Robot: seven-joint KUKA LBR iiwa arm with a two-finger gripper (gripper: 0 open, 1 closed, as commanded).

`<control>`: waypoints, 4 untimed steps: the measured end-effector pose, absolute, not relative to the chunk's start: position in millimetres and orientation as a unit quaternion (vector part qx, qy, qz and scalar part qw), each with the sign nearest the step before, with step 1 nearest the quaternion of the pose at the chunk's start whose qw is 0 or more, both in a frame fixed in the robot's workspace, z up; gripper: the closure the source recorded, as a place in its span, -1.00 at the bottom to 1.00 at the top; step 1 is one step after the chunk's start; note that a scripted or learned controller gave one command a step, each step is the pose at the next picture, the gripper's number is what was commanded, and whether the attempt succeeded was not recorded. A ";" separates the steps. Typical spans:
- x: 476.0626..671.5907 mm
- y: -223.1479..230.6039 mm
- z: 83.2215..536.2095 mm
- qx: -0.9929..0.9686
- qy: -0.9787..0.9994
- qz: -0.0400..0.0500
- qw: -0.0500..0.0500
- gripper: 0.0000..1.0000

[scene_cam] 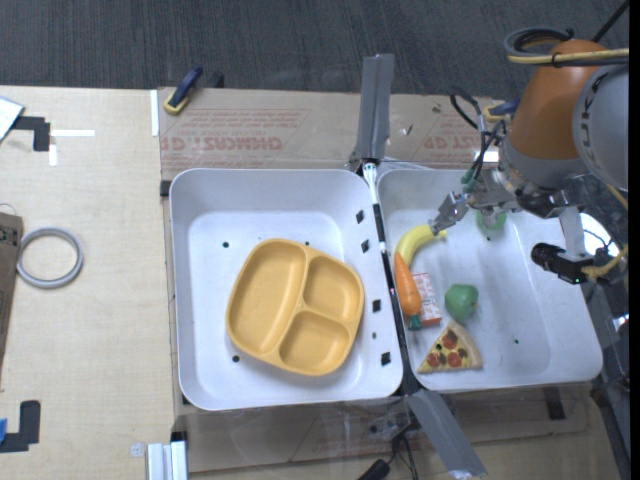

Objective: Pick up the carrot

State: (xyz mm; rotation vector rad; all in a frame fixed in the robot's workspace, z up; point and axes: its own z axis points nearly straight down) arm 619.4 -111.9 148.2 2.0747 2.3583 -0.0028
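The carrot (pixel 406 286) is orange and lies lengthwise along the left wall of the right bin (pixel 540 363), just below a yellow banana (pixel 416 240). My gripper (pixel 452 211) hangs over the bin's upper left part, above and to the right of the banana's tip, clear of the carrot. Its fingers look slightly parted with nothing between them.
A pink-and-white packet (pixel 427 300) touches the carrot's right side. A green round toy (pixel 461 300) and a pizza slice (pixel 450 350) lie lower in the right bin. The left bin (pixel 200 218) holds a yellow divided plate (pixel 295 308). A tape roll (pixel 45 257) lies on the bench at left.
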 end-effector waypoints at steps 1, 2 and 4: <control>592.1 -21.0 191.3 0.772 0.636 -0.001 0.000 -1.00; 506.2 35.4 190.3 0.800 0.600 -0.002 -0.001 -1.00; 490.5 84.6 252.1 0.584 0.812 -0.001 0.000 -1.00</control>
